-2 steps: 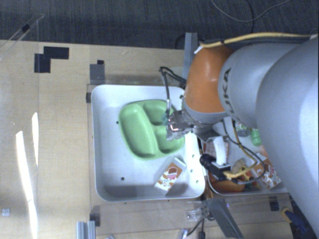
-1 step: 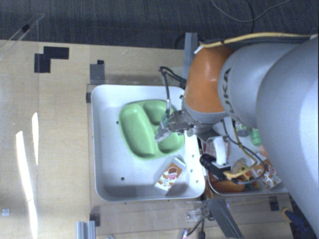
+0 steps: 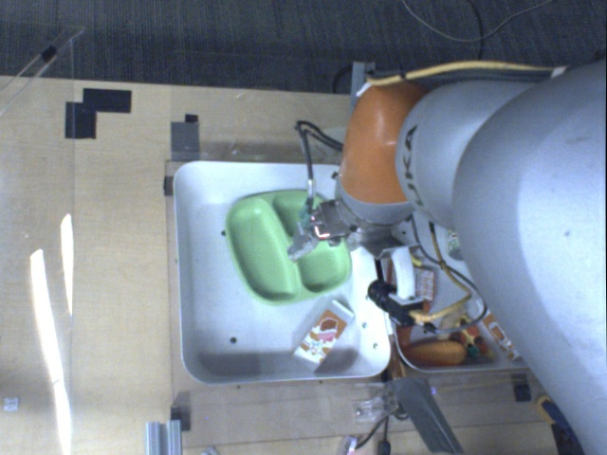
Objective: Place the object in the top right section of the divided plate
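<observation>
Gripper [image 3: 313, 230] being held over plate [image 3: 261, 254], right side.
Grip state cannot be told; placement is not being confirmed.

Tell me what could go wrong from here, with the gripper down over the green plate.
1. The gripper sits low over the green plate, right at its inner divider; it could knock or shift the plate.
2. I can't see anything between its fingers, so the grasp may have failed.
3. The small carton lies close to the plate's edge in the white bin; a shoved plate could hit it.
</observation>
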Motion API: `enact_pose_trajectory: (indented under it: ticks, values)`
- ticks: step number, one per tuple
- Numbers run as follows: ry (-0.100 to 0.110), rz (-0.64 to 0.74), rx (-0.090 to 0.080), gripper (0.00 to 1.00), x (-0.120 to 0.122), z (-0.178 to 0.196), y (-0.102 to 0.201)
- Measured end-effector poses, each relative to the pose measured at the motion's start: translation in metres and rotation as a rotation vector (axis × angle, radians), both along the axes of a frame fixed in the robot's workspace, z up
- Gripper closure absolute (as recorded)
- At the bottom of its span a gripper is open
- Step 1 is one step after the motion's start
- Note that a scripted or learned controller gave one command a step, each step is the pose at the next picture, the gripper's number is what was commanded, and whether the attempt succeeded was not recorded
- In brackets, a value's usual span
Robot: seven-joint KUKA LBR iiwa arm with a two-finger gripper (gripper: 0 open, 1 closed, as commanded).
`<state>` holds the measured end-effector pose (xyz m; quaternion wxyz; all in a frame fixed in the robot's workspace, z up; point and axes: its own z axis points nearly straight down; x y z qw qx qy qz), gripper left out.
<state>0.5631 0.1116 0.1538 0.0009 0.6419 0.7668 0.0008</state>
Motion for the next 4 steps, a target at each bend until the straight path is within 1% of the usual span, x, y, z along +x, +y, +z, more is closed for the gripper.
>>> enact_pose_trajectory:
  ticks: [1, 2, 3, 4]
  values:
    - [-0.005, 0.007, 0.001, 1.0, 0.001, 0.011, 0.001]
    - [-0.002, -0.013, 0.002, 1.0, -0.037, 0.043, 0.013]
    - [-0.006, 0.319, -0.001, 1.0, 0.017, 0.089, 0.002]
    - [-0.01, 0.234, 0.001, 1.0, 0.06, 0.233, 0.065]
